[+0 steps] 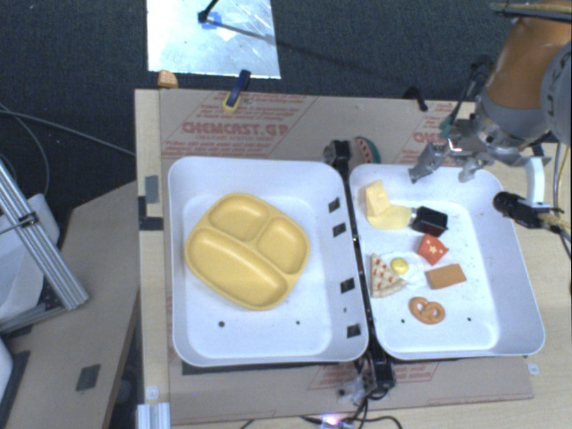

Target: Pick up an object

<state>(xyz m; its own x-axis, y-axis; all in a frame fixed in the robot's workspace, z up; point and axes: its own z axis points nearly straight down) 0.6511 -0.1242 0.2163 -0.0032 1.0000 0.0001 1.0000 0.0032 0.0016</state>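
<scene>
The right bin (pixel 500 315) holds several toy foods: a pale yellow cheese wedge (pixel 377 198) on a yellow slice (pixel 391 219), a black block (pixel 431 219), a red cube with a star (pixel 433 249), a brown slab (pixel 445 277), a pizza slice (pixel 384 277), a small yellow piece (pixel 399 264) and a pretzel (pixel 427 311). My gripper (pixel 445 162) hangs above the bin's far rim, past the black block, open, with nothing between its fingers.
The left bin (pixel 206 333) holds a yellow compartment plate (pixel 248 249). Black hinge clips (pixel 347 284) run along the seam between the bins. A black fitting (pixel 506 204) sits at the right bin's right rim. Cardboard lies under both bins.
</scene>
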